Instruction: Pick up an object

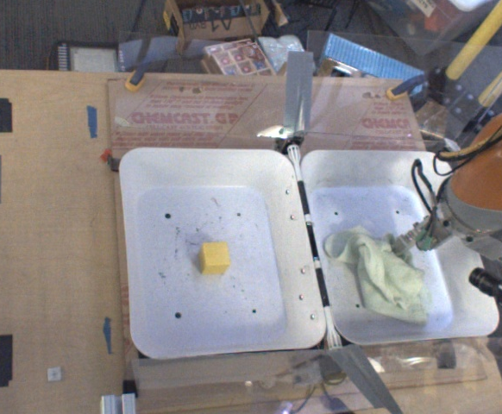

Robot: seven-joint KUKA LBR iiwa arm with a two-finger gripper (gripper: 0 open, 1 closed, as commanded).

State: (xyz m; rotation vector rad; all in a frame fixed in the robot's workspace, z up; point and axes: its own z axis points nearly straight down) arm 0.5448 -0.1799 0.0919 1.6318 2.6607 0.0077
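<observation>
Two shallow white bins are seen side by side on the worktop [44, 231], divided by a narrow ridge. The end effector [409, 241] is lowered into the right bin [380, 188], its tip at the upper right edge of a pale green cloth [380, 274]; whether the cloth is actually gripped cannot be told, since the tip is small and blurred against the fabric. The cloth is soft and crumpled, bunched into irregular folds across the middle and lower part of that bin. A small yellow cube [216, 258], matte and sponge-like in look, is set near the centre of the left bin [147, 197], well apart from the arm. The left bin's smooth plastic floor is marked with faint dark scuffs and a few small dark holes. The worktop surface is flat, tan board.
</observation>
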